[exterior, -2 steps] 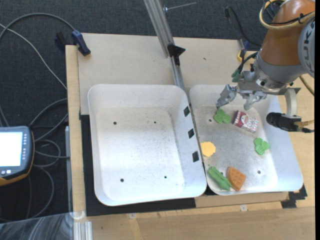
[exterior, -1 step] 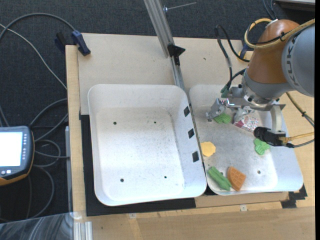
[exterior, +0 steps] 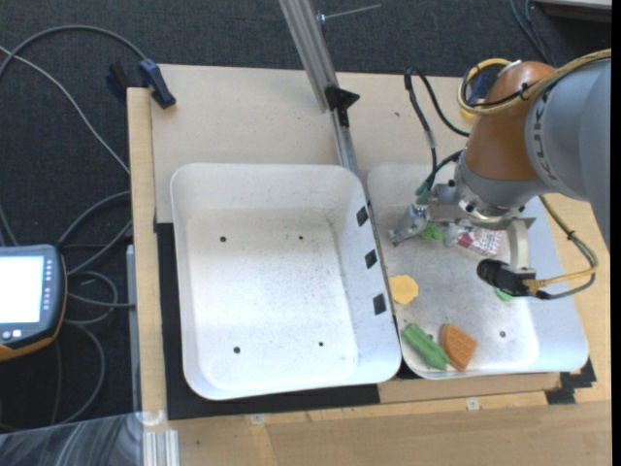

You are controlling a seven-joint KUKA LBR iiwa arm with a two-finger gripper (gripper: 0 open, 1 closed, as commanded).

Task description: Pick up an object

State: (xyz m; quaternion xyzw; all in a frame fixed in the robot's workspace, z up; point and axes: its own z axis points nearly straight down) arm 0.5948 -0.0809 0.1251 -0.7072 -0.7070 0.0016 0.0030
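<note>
We see the grey arm with its orange band (exterior: 505, 129) reaching in from the right and bending down over the far half of the right-hand shallow white bin (exterior: 543, 343). Its two-finger gripper (exterior: 427, 223) hangs low over the bin's far left part, beside the wall that it shares with the left-hand shallow white bin (exterior: 262, 280); one pale metal finger (exterior: 406, 229) points toward that wall, but the wrist covers the rest and we cannot tell how far the pincer stands open or whether it has hold of anything. Just under the wrist lies a pink and white crumpled packet (exterior: 480, 240), partly hidden, with a scrap of green beside the fingers that we cannot identify. A black cable fitting with a yellow lead (exterior: 509, 277) hangs off the arm over the middle of the right bin. Nearer to us, a small yellow flat piece (exterior: 404, 288) lies against the bin's left wall. At the near left corner a green elongated object (exterior: 423, 346) lies just beside an orange wedge-shaped object (exterior: 458, 345), the two touching or almost so.
</note>
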